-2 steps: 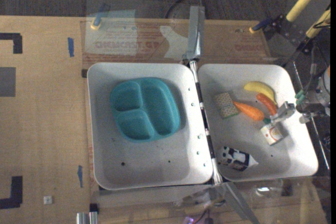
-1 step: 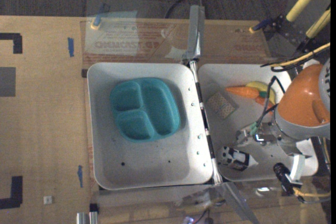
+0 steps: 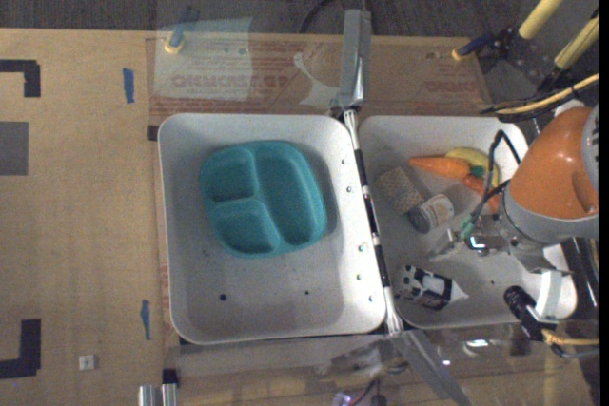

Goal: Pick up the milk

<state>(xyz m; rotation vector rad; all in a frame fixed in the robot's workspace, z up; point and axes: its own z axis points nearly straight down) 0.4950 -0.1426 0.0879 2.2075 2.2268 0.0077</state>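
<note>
right bin (image 3: 381, 140) | arm (image 3: 557, 176) above | jaws (image 3: 473, 241) state unclear | milk (image 3: 425, 285) apart

The divided plate (image 3: 264, 197) is teal against the white left bin (image 3: 181, 233). In the white right bin (image 3: 381, 136), the milk carton (image 3: 428, 286) at six o'clock is white with black cow patches; the carrot (image 3: 442, 166) at twelve o'clock is orange, a banana (image 3: 468, 155) beside it yellow. The tabletop (image 3: 76, 204) is tan cardboard with blue tape marks (image 3: 127, 86). The arm (image 3: 557, 181) is orange and grey.
</note>
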